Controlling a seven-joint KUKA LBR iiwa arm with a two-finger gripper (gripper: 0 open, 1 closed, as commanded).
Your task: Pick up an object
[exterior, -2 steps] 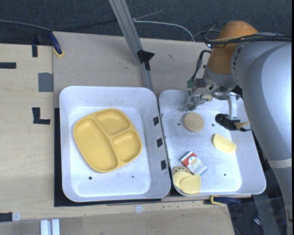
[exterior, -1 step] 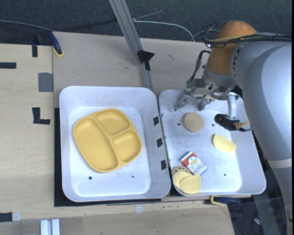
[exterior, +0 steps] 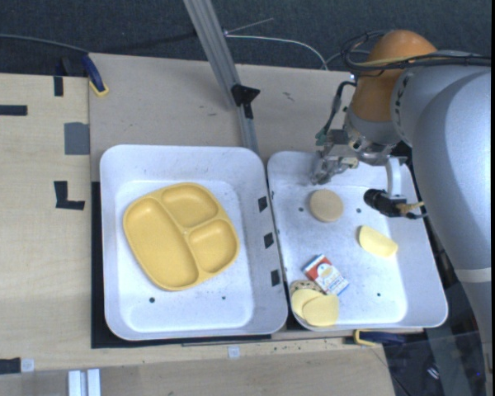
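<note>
Just below pincer (exterior: 323,172): tan disc (exterior: 326,205).

The gripper (exterior: 326,168) is too small and dim to make out its fingers. The arm (exterior: 445,139) runs off the right edge, covering the right bin's (exterior: 396,304) far corner. The small red packet's (exterior: 325,275) printing is unreadable. A metal pole (exterior: 217,52) is cut off at the top.
</note>
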